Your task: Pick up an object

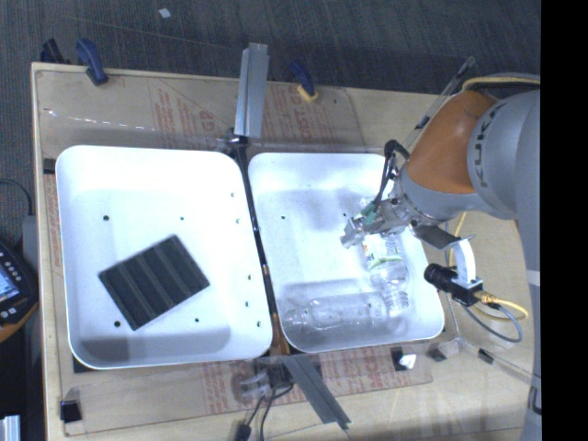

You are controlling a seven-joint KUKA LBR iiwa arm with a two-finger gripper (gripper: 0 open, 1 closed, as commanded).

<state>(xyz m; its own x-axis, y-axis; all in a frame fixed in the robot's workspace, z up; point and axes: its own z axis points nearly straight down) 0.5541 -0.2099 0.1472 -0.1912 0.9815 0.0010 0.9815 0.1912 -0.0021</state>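
A clear plastic bottle [335, 314] lies on its side along the front wall of the right bin [294, 200]. A second clear bottle [390, 276] with a green-printed label lies near that bin's right side, pointing toward the front. My gripper [366, 231] hangs low over the right bin, just above the upper end of the labelled bottle. Its fingers are too small and blurred to read. A dark ribbed rectangular pad [153, 280] lies flat in the left bin [138, 173].
The grey arm with its orange band [450, 154] reaches over the right bin's right rim. A black cable and connector [452, 281] hang beside that rim. A metal bar [250, 90] stands behind the divider between the bins.
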